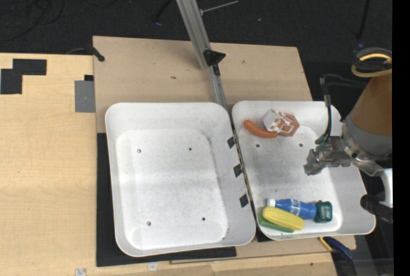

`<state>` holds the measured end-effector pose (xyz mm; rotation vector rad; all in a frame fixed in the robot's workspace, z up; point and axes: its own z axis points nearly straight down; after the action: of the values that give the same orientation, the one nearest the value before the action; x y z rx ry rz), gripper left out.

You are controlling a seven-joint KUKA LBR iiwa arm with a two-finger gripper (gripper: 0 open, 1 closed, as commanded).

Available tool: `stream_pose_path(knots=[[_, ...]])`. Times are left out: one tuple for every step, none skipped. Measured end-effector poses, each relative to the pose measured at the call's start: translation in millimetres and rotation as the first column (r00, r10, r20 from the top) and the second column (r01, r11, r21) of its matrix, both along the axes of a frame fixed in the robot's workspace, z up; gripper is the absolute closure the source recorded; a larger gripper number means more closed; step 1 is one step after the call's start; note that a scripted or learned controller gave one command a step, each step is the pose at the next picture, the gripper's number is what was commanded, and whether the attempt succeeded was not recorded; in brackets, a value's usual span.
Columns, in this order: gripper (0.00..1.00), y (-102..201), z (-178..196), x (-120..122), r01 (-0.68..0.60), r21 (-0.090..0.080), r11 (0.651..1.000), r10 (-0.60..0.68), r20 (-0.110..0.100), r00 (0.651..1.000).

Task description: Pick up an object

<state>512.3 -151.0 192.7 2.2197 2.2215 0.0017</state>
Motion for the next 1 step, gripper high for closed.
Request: stream_pose_path(knots=[[1.00, 1.0, 62.8, -0.7, -0.001, -0.001, 1.000, 0.001, 0.002, 1.000]])
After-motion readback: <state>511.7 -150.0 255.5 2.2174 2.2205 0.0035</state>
